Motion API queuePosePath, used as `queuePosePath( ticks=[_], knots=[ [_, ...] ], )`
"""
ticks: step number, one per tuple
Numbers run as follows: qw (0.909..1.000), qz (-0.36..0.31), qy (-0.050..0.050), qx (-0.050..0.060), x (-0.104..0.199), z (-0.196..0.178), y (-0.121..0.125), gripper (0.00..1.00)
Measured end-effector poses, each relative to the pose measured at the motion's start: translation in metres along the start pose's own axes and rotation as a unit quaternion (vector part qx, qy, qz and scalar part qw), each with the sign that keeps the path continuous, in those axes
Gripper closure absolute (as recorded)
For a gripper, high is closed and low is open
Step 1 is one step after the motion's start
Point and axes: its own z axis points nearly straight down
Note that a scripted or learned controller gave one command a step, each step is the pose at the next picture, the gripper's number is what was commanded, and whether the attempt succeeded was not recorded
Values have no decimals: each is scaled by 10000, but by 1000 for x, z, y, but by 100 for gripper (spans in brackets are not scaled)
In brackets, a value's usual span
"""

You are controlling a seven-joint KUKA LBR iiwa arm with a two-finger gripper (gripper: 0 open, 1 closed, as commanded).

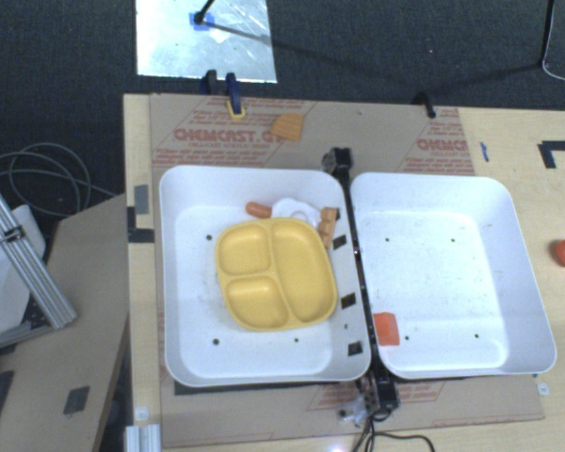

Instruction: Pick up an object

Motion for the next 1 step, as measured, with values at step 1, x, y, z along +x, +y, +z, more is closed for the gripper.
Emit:
queuePosePath(
  ticks=[1],
  knots=[
    [10000,0,0,0,0,0,0,0]
  ],
)
